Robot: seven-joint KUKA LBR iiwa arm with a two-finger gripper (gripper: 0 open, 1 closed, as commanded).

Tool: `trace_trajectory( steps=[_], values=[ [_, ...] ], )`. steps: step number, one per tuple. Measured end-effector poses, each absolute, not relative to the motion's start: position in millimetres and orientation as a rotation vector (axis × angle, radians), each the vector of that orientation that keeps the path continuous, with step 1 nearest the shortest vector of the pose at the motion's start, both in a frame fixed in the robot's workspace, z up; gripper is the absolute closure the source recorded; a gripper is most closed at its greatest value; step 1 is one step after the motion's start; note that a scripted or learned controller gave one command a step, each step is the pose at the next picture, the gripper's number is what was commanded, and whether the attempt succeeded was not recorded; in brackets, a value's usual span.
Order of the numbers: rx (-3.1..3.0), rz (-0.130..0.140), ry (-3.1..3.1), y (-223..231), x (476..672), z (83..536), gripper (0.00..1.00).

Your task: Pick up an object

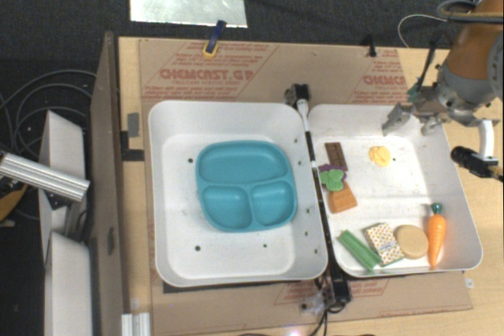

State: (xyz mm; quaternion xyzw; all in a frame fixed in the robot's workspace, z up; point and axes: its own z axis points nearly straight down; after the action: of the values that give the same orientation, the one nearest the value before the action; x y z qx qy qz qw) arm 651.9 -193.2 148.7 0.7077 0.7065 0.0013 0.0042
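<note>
My gripper (411,122) hangs over the far edge of the right bin (441,177), its two fingers (392,122) spread apart and open with nothing between them. Just below it, near the bin's far side, lies a small yellow round piece (380,156). Along the bin's left wall sit a brown chocolate bar (335,156), a green and purple piece (333,179) and an orange-brown block (342,201). At the near edge lie a green stick (358,250), a patterned box (383,241), a tan round biscuit (410,241) and a carrot (435,232).
The left bin (173,169) holds a teal divided plate (246,185). A black clamp (299,96) sits at the far end of the ridge between the bins. The arm's grey and orange body (472,51) stands at the right, with cables above it.
</note>
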Motion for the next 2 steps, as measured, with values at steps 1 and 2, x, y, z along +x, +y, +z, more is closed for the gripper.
trace_trajectory(
  steps=[1,2],
  values=[
    [2.229,-0.005,2.228,-146.5,539.0,138.2,0.0],
    [2.202,0.012,2.216,-192.6,666.0,185.8,0.0]
  ],
)
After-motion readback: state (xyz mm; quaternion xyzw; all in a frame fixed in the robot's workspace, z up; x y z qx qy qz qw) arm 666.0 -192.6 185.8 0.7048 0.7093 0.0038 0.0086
